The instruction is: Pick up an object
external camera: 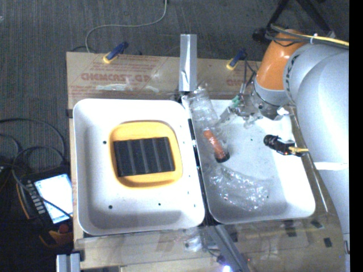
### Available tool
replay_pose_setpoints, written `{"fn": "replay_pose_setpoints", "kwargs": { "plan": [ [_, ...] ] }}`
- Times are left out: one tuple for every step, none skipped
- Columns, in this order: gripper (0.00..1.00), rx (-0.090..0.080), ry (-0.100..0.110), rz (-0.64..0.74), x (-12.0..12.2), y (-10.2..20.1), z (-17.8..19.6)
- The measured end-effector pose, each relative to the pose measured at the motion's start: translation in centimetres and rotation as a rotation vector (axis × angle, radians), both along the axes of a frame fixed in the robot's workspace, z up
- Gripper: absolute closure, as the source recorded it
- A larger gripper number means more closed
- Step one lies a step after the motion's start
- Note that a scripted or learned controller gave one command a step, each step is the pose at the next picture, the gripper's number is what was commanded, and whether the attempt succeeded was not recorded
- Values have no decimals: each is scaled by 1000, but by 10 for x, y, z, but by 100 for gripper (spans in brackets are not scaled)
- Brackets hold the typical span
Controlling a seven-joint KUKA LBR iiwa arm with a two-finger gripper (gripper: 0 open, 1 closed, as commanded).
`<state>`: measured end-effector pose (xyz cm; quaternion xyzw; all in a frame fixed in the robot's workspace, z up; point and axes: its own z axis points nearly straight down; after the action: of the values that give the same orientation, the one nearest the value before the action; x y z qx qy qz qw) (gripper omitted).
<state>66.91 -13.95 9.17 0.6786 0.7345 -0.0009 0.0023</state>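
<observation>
Fingers (245, 110) hover over right bin's (295, 208) far edge, grip state unclear.

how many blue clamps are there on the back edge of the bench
2: one blue clamp behind the left bin, one behind the right bin, beside the arm, which may hide others.

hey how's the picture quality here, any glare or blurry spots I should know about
Camera view: the two white bins are brightly lit and near washed out, so the clear plastic bottle and crumpled clear wrap in the right bin are hard to make out; the arm bulks soft and pale at the right; the pincer is small and indistinct; the floor is dark and grainy.
</observation>
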Motion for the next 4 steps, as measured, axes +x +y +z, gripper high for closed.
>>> {"fn": "replay_pose_setpoints", "kwargs": {
  "plan": [
    [0, -4, -10, 263, -42, 29, 0],
    [0, 1, -11, 274, -13, 0, -1],
    [0, 3, 1, 220, 0, 2, 70],
    [0, 3, 4, -176, -13, 8, 49]
  ]
}}
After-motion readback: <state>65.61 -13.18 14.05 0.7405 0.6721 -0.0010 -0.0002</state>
